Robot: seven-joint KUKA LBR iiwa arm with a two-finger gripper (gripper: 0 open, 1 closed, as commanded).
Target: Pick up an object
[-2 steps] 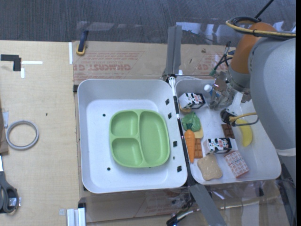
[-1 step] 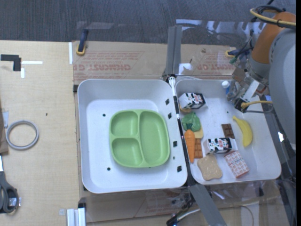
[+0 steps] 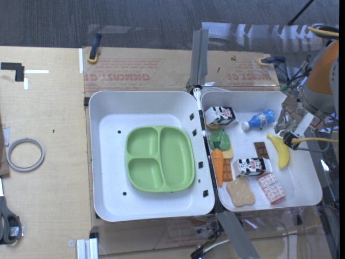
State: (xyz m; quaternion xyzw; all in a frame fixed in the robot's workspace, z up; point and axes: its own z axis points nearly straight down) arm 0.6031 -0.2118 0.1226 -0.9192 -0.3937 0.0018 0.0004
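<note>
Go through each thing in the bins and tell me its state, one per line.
Green divided plate: flat in left bin, nothing in it.
Banana: lying in right bin, beside gripper.
Blue bottle: on its side.
Carrot: lying along the divider.
Bread slice: lying flat.
Two milk cartons: tipped over.

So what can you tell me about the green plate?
The green plate is light green, smooth and plastic-looking, a rounded rectangle split by raised ridges into three compartments: two smaller ones on its left half, one long one on its right. Nothing lies in it. It sits flat, slightly turned, near the middle of the left white bin, apart from the bin's walls.
</note>
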